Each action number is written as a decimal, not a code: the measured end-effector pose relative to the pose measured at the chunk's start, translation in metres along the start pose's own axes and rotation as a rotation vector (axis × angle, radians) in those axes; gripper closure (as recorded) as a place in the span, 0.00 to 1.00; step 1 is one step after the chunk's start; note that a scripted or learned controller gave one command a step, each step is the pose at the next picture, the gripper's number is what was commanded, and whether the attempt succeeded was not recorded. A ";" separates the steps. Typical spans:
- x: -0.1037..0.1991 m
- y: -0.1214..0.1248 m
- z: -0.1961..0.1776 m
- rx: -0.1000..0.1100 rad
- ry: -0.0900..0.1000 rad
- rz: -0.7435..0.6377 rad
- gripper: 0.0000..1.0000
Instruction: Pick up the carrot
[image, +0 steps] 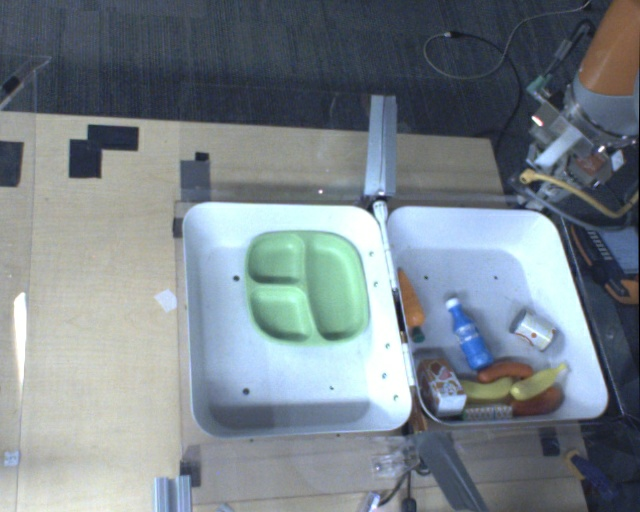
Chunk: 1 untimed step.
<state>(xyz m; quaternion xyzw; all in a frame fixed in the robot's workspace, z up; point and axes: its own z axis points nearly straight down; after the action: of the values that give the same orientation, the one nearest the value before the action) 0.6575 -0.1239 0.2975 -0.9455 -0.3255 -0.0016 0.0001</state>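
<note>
Task status: not started, as judged from the layout. The carrot (409, 300) lay in the right bin (500, 232), untouched.

Tool position: the tool (578, 152) sat at the top right of the camera view, outside the back right corner of the right bin, below the arm's orange band (610, 55).

Tool state: cannot be told. The tool end was cluttered with cables and brackets, and the opening was not resolved. Nothing was seen held in it.

Carrot location: well apart from the tool, down and to the left of it in the view. It lay lengthwise against the left wall of the right bin, just beside the divider shared with the left bin (210, 330), orange body with a dark green end toward the near side.

Neighbouring items: a blue bottle (468, 335) lay near the carrot, on the tool's side of it. A small carton (442, 388), a banana (520, 385), a reddish item and a small can (533, 329) sat farther toward the near edge.

Left bin contents: a green divided plate (305, 285), beyond the carrot from the tool.

Remaining steps: approach, descent, grasp and lift. All were still outstanding.

Access note: the wall contact probably left little clearance on the carrot's far side.
</note>
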 end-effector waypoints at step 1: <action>-0.062 0.038 0.042 -0.001 -0.001 -0.190 1.00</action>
<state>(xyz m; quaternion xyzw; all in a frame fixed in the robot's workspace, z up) 0.6322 -0.1922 0.2555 -0.9104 -0.4137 -0.0011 -0.0007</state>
